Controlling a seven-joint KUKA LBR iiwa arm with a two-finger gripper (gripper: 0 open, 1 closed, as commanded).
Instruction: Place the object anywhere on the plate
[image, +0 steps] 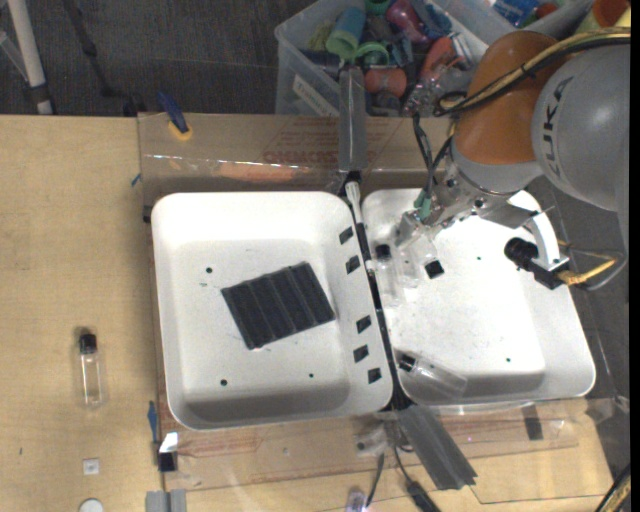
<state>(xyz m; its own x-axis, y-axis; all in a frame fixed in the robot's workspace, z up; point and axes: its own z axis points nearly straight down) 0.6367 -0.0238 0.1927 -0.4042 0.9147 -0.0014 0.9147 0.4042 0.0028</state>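
Observation:
A dark ribbed rectangular plate (278, 303) lies slightly turned on the floor of the left bin (190, 225). My gripper (405, 255) hangs low over the left part of the right bin (520, 330), close to the divider between the bins. A small black piece (433, 268) sits on the bin floor just right of the gripper. A clear, hard-to-read object (428, 370) lies near the right bin's front left corner. Whether anything is in the gripper is not visible.
A black divider strip with clips (360, 290) runs between the bins. A black connector with a yellow cable (530, 255) hangs off the arm over the right bin. A box of colourful items (390, 40) stands behind the bins. A small vial (90, 365) lies on the bench at left.

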